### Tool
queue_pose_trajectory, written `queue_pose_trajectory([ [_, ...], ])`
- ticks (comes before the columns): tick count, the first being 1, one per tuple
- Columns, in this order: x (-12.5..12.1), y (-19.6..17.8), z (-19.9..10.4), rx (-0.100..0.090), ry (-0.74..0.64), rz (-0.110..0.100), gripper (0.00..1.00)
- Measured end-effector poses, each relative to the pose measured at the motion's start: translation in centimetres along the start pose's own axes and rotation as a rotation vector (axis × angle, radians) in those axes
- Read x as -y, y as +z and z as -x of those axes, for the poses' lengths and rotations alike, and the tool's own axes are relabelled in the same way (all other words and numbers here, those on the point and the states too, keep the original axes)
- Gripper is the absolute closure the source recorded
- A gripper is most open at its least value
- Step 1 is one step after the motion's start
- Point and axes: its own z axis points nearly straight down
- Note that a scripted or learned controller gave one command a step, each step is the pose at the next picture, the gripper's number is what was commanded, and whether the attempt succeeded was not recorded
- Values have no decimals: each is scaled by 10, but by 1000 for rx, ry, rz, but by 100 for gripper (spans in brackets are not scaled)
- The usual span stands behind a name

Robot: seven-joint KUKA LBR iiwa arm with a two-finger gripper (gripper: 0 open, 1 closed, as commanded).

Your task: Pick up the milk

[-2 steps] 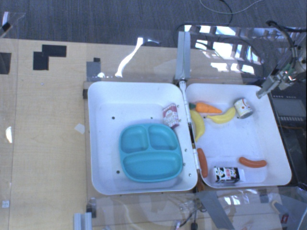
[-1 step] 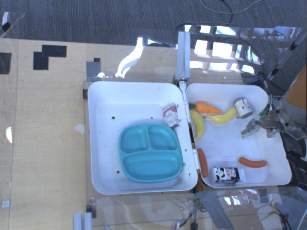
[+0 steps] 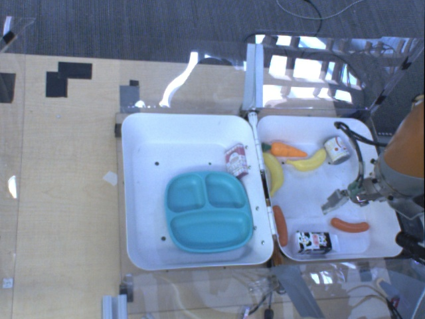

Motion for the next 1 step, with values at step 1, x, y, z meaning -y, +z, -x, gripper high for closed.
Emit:
queue_pose_trajectory([
  [1, -16, 16, 15, 1, -167, 1, 0],
])
